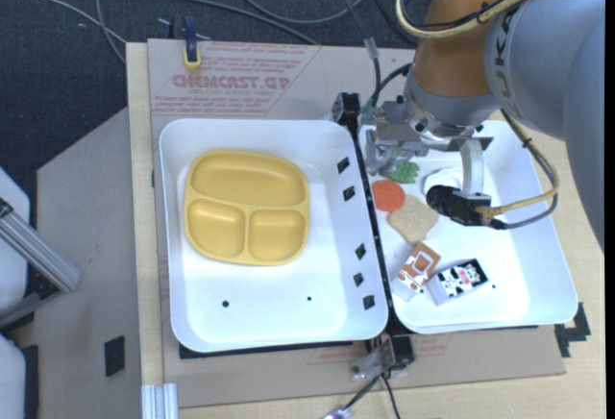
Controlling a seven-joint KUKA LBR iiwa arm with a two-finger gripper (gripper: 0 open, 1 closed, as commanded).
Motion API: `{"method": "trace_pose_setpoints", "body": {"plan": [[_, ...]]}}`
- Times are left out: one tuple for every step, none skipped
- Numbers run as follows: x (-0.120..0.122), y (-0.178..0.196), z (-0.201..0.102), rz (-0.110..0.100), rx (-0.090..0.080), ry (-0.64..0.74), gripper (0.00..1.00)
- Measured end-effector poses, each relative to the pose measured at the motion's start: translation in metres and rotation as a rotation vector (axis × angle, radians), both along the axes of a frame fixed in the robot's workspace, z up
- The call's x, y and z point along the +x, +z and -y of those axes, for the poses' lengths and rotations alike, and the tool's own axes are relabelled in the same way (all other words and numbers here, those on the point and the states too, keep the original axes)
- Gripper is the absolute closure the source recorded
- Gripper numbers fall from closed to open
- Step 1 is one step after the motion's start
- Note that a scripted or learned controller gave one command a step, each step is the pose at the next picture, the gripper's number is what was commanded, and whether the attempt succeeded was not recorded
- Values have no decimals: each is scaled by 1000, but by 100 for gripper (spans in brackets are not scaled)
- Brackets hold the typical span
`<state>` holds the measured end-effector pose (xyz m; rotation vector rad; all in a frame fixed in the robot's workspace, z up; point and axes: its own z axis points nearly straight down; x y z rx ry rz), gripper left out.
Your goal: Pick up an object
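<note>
Claw (389, 156) of mine hangs low over the back of the right bin (528, 244), close to the wall it shares with the left bin (269, 297). Whether it is spread or pressed together I cannot tell from this angle, and nothing shows pinched in it.

Nearest to it lies a small green piece (405, 171), partly tucked under the claw, which I judge to be my likeliest pick. It looks like a light plastic toy with a lumpy, leafy outline: stiff enough to bear a squeeze and unlikely to break, though smooth enough to slip if caught only by an edge. I would take it across its narrow middle and come straight down. The wall between the bins stands near on one side and leaves little room there.

Just in front of the green piece sits a red disc (388, 195), and a tan slice (411, 220) touches it. Both lie flat on the bin floor, so they look thin and hard to get under. Nearer the front, an orange-and-white card (417, 267) and a black-and-white block (459, 280) rest just beside each other. The block, with its squared sides, looks the easiest fallback.

In the left bin a yellow plate (248, 207) with three wells lies well apart from all this.
</note>
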<state>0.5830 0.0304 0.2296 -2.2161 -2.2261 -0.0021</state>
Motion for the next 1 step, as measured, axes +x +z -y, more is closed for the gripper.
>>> {"method": "trace_pose_setpoints", "body": {"plan": [[11,8,-54,2,1,2,100]]}}
